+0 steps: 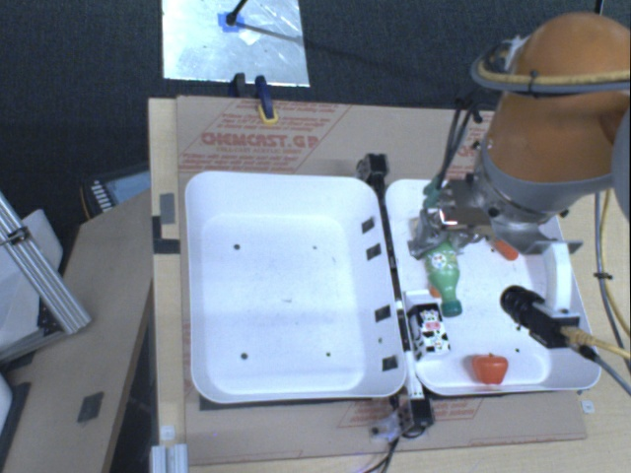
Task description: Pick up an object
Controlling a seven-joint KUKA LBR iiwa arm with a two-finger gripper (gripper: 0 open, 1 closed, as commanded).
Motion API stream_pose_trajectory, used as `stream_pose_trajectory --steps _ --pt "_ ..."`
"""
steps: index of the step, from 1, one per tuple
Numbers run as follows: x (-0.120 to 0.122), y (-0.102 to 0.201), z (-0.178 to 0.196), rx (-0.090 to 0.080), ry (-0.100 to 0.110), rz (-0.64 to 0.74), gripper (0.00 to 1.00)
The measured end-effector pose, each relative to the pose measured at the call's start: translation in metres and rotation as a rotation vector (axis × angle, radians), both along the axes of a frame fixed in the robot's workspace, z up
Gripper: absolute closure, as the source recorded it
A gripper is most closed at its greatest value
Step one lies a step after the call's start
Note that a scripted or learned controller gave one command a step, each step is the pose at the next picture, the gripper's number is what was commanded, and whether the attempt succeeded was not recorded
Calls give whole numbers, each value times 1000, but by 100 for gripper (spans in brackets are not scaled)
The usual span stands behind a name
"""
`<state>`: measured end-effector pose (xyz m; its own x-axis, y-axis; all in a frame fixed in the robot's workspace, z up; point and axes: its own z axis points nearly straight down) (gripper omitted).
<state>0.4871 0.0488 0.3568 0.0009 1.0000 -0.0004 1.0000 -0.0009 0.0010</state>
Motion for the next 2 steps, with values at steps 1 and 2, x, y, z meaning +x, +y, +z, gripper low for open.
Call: stream_pose_trajectory --steps 1,2 --pt "30 29 49 1 -5 7 100" --pt "0 -4 -30 -1 7 -1 100"
